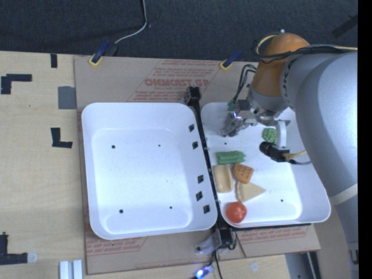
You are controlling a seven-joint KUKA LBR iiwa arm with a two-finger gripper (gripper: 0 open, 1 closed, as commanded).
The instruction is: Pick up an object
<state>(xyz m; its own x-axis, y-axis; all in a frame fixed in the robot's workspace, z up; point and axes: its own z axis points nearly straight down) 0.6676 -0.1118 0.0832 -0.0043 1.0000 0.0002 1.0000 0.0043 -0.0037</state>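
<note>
Above the right bin (302, 211), tool (231, 127) state unclear; cardboard (168, 83) lettering unreadable

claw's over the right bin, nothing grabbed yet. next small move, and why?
Probably shift the claw toward the near side of the right bin and lower onto the green block. The claw sits at the bin's far end over bare floor, and the green block lies closest, just ahead of the tan pieces and the tomato.

Five objects (232, 182) in right bin (302, 211)
</note>
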